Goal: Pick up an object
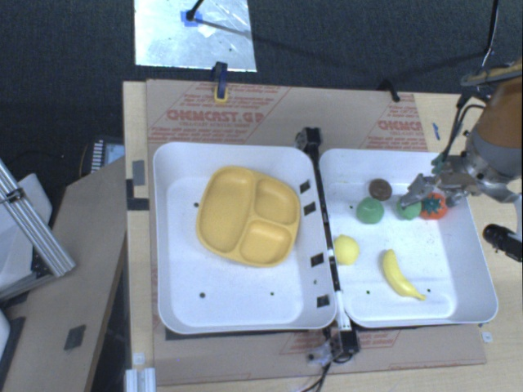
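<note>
The right bin [466,296] holds several toy foods: a brown round piece [380,189], a green apple-like ball [370,211], a yellow lemon [346,249], a banana [400,274], a small green piece [408,210] and an orange-red piece [434,205]. My gripper [426,188] hangs low over the bin's far right part, directly above the small green piece and the orange-red piece. Whether anything sits between its fingers is hidden by the gripper body.
The left bin [176,219] bears a yellow divided plate [248,215]. A black divider [320,219] with clips runs between the two bins. Brown cardboard [237,113] lies under the bins, and a yellow clamp [221,84] stands at its far edge.
</note>
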Robot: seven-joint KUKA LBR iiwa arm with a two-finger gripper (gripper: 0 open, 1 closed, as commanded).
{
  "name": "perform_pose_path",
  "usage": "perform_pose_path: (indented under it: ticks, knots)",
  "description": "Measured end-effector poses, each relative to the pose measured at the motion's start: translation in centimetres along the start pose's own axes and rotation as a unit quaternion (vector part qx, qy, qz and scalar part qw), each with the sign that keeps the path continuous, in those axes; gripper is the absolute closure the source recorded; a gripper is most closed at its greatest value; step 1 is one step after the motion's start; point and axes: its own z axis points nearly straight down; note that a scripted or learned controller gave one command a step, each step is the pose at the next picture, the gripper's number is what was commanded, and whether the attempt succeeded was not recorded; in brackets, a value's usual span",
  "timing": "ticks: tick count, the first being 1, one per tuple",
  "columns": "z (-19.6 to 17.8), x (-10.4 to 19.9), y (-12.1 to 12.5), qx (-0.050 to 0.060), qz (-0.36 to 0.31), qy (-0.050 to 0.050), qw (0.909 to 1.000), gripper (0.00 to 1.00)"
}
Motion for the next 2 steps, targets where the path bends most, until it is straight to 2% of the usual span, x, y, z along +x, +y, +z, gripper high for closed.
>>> perform_pose_path:
  ticks: [1, 2]
  knots:
    - [-0.7, 0.0, 0.3, -0.006, -0.001, -0.001, 1.0000, 0.00]
    - [3.8, 0.4, -0.3, -0.004, -0.001, -0.001, 1.0000, 0.00]
